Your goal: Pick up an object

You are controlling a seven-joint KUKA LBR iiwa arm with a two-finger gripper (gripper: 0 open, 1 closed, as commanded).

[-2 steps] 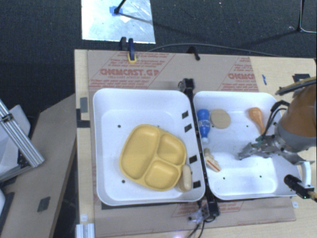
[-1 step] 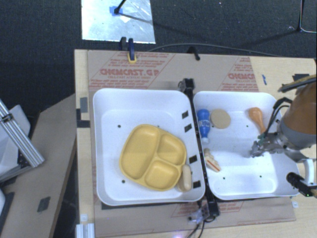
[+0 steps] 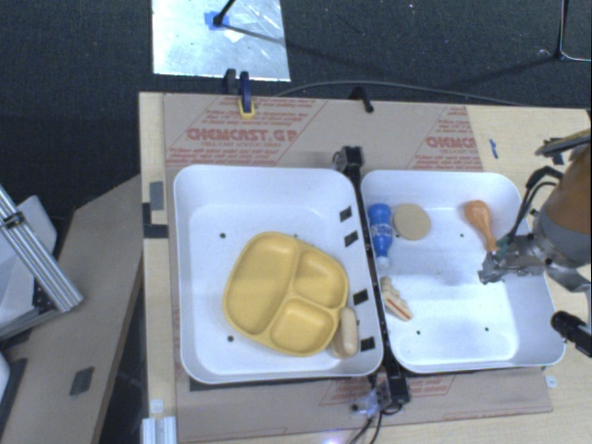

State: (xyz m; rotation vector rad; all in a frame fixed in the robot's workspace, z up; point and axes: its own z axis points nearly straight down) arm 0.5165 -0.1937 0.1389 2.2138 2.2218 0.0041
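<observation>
Jaws (image 3: 492, 268) sit low over the right bin (image 3: 462, 340), near its right wall, w/ the arm (image 3: 566, 220) coming in from that side. Can't tell how wide the jaws are; nothing visibly betw. them.

Objects rel. to the jaws: orange-tan pear-shaped item (image 3: 479, 218) lies just above/left of them, close but apart. Round tan disc (image 3: 412, 221) is further left, next to a blue bottle-like item (image 3: 379, 225) that lies along the bin's left wall. Small orange-and-white piece (image 3: 396, 299) is lower left, also by that wall.

Left bin (image 3: 268, 192) is well apart from the jaws; it holds a yellow divided tray (image 3: 287, 292) w/ a pale beige item (image 3: 347, 332) touching the tray's lower right corner.

Both bins rest on a cardboard sheet (image 3: 277, 128) on the tabletop (image 3: 106, 257).
</observation>
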